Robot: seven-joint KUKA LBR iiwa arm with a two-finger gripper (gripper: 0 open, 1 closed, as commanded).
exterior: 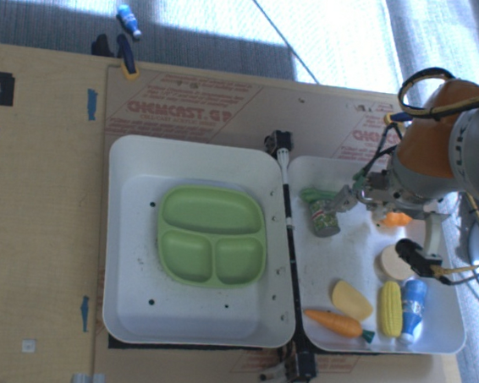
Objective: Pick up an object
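My gripper [340, 204] reaches into the upper left part of the right bin [450, 336], below the orange-banded wrist. Its tip is right at a small green and grey object [325, 222] lying near the bin's left wall; whether it touches that object I cannot tell. Further objects lie in this bin: a small orange piece [397, 218] under the wrist, a tan round piece [393, 264], a corn cob [391, 308], a blue bottle [413, 308], a yellow piece [351, 299] and a carrot [336, 323] at the front.
The left bin [123, 242] holds a green divided plate [212, 234]. A black clamp [279, 141] and rod run along the wall between the bins. A cable with a black plug [416, 256] hangs from the arm over the right bin.
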